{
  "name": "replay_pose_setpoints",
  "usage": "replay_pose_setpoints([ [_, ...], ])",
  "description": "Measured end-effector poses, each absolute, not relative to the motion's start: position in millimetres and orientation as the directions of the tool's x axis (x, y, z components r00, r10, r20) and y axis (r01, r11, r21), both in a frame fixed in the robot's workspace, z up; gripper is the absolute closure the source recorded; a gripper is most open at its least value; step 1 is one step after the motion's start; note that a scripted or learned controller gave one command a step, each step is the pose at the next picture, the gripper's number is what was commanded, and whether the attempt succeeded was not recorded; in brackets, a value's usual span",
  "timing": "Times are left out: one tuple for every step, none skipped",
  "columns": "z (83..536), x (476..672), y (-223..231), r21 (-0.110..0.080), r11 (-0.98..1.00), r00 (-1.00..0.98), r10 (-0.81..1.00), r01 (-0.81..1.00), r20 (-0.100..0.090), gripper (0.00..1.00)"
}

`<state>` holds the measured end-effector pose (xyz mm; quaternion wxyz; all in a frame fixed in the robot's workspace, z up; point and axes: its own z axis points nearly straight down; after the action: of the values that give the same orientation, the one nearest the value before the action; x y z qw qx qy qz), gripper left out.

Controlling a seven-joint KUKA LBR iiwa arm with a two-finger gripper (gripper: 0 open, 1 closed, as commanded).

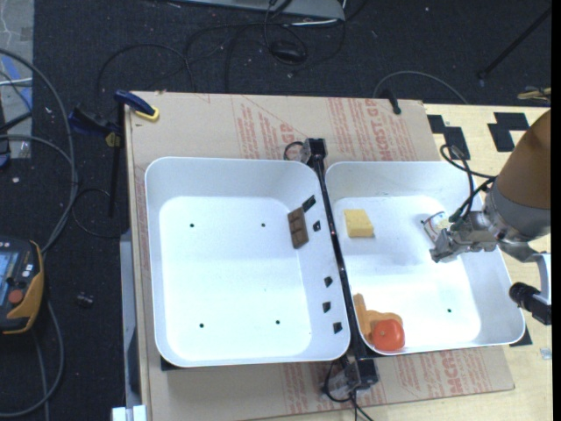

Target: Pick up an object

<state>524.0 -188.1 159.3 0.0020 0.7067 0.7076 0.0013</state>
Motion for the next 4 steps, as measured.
replay_pose_setpoints([
  [217.6, 521.5, -180.4, 0.005, 0.001, -0.001, 1.000, 1.000, -0.001, 1.00],
  [234.3, 521.9, -180.5, 0.002, 0.000, 0.000, 1.000, 1.000, -0.001, 1.00],
  [237.5, 517.4, -137.9, 0.000, 0.004, -0.004, 1.000, 1.000, 0.001, 1.00],
  [245.3, 515.2, -90.8, 0.000, 0.004, -0.004, 1.000, 1.000, 0.001, 1.00],
])
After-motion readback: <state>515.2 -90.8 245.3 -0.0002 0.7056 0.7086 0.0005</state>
